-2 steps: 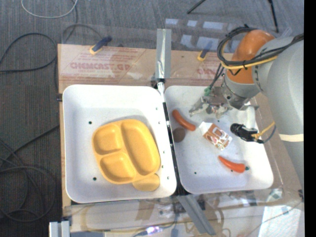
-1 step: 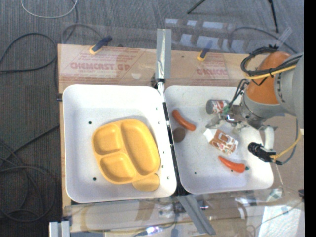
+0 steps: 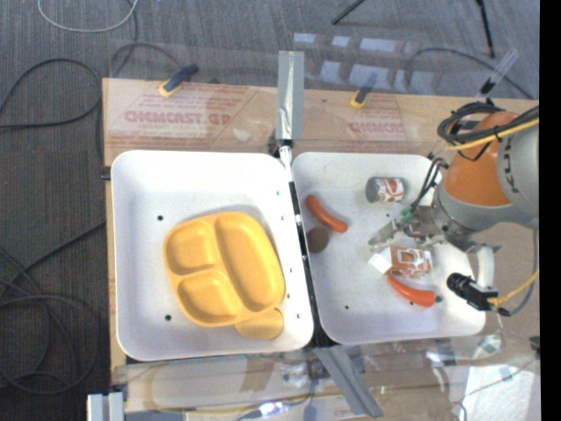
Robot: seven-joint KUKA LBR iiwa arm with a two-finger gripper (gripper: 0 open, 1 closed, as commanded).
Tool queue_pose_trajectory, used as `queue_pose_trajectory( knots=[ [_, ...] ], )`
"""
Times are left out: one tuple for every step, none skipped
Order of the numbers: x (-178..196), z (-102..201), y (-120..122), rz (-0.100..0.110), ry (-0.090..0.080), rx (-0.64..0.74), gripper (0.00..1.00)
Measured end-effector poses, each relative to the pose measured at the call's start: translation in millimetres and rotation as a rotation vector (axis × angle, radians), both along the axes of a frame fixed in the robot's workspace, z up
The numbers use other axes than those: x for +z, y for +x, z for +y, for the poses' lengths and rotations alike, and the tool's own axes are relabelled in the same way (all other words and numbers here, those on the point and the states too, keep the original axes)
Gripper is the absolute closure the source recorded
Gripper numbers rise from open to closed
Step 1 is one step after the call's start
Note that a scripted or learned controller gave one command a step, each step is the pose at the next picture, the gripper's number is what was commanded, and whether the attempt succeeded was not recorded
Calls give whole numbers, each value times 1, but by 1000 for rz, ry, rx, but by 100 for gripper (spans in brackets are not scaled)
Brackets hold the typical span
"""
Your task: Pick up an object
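We see two white bins side by side on the counter [image 3: 131, 112]. The left bin [image 3: 140, 178] holds a yellow compartment tray [image 3: 226, 266], with a yellow rounded piece [image 3: 261, 324] touching its near edge. The right bin [image 3: 351, 314] holds a small can on its side [image 3: 386, 189], an orange-red sausage [image 3: 326, 214], a dark brown lump [image 3: 316, 240] just beside it, a white-and-orange packet [image 3: 408, 260] and a red-orange carrot-like piece [image 3: 412, 292] just below the packet. The gripper [image 3: 399, 228] sits low over the right bin, just above the packet and below the can. We cannot tell its state, nor whether it touches the packet.
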State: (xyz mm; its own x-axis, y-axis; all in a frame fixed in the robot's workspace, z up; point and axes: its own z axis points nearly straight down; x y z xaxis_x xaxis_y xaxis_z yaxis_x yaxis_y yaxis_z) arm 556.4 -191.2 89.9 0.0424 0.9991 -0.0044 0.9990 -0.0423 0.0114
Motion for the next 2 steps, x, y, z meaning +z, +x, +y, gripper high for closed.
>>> queue_pose_trajectory(
  knots=[
    [0,2,-62,0,0,34,0],
    [1,3,-67,-7,-2,29,0]
  ],
)
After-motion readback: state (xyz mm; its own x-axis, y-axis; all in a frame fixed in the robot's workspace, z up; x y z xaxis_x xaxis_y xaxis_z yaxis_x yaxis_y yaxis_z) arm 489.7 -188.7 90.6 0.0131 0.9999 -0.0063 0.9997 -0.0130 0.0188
